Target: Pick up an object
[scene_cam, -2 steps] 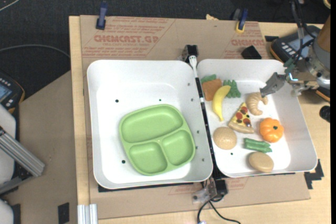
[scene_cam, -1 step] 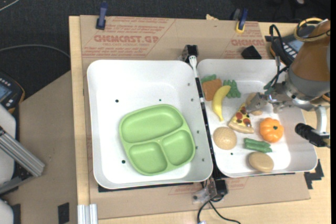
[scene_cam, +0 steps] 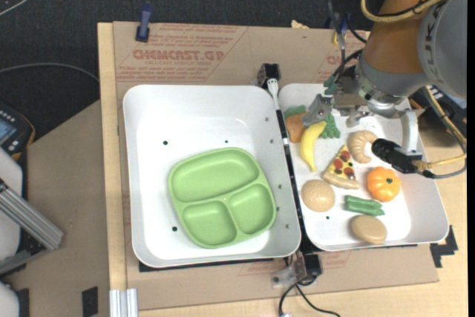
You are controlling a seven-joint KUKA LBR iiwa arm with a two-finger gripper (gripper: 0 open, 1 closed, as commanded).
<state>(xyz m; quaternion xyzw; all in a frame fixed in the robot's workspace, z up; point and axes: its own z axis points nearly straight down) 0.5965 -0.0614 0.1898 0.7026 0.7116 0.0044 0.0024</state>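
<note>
I see the claw (scene_cam: 320, 109) low in the right white bin (scene_cam: 429, 213), over the yellow plastic banana (scene_cam: 309, 144); can't tell its opening or any hold.

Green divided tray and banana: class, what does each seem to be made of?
Green divided tray: probably moulded plastic, matt to satin, one even colour with soft rounded ridges. Banana: likely toy plastic, smooth, uniform yellow with a slight sheen.
</note>
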